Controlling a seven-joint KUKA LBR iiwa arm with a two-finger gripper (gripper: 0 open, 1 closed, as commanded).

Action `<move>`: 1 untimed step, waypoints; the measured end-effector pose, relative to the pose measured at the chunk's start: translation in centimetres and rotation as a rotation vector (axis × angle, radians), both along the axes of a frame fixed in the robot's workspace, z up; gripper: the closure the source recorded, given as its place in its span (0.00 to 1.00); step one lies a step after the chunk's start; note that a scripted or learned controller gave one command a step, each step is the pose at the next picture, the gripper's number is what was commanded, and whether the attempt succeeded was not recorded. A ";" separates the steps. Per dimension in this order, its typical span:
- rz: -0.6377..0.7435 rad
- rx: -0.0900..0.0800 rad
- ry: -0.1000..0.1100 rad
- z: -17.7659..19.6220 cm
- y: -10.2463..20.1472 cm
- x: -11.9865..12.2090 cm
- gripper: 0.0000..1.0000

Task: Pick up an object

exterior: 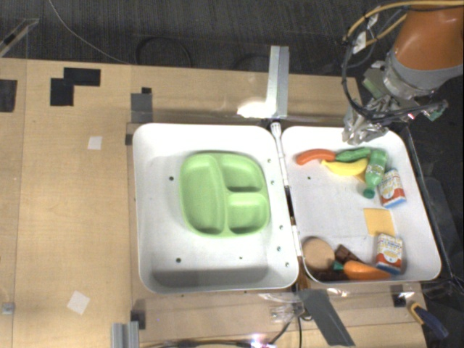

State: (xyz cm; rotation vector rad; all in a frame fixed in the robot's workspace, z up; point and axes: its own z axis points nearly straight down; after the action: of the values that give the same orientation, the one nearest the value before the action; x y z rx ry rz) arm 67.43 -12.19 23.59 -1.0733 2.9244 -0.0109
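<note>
Green tray (223,192) in left bin (156,267)

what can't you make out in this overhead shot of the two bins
- Gripper: small and dark against the right bin rim in the camera view; open or shut cannot be told.
- Arm: cut off by the top and right edges.
- Two small cartons: labels too small to read.
- Dark item in the near corner: partly covered by the carrot and round brown piece; unidentifiable.

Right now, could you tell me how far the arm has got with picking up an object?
Nothing looks picked yet. The two-finger gripper hovers at the right white bin's far rim, near the long orange toy pepper and yellow toy banana, both lying in the bin. Descending, grasping and lifting remain.
</note>
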 end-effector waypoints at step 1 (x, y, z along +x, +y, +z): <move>0.374 -0.010 0.014 0.6 -5.1 -0.3 1.00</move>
State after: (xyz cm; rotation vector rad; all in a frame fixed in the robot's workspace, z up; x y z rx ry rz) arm 67.10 -17.29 24.16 -1.6063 2.6868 -0.0100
